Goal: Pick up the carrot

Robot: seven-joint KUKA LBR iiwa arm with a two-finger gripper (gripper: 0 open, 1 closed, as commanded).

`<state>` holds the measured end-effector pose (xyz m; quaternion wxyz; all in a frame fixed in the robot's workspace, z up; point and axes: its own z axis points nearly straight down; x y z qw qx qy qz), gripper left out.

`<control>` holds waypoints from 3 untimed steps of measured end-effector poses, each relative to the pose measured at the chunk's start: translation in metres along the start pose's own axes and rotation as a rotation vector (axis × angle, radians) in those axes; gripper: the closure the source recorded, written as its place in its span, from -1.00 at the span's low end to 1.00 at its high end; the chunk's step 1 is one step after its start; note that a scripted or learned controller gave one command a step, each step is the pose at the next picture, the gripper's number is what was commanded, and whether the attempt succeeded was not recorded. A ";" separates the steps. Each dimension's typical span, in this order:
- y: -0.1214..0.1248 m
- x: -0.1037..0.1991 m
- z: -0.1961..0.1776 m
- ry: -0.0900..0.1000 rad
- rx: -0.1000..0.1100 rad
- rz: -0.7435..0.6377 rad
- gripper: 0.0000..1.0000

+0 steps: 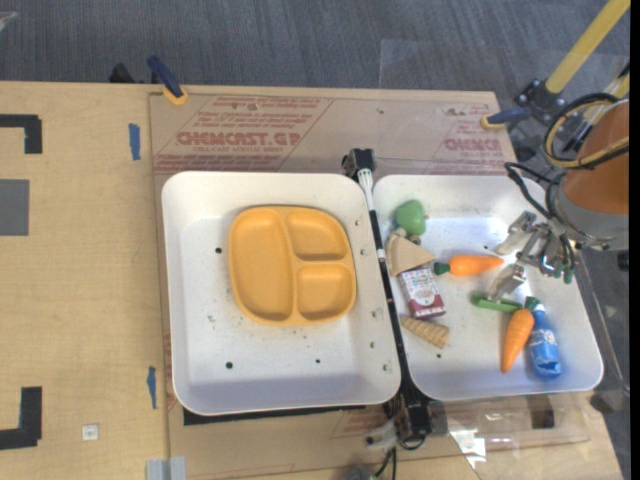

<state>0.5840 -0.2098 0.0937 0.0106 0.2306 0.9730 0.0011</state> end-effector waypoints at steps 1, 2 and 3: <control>-0.039 0.090 -0.003 0.008 0.004 0.014 -1.00; 0.066 0.086 0.002 0.003 -0.005 0.059 -1.00; 0.074 0.012 0.005 0.009 0.006 0.290 -1.00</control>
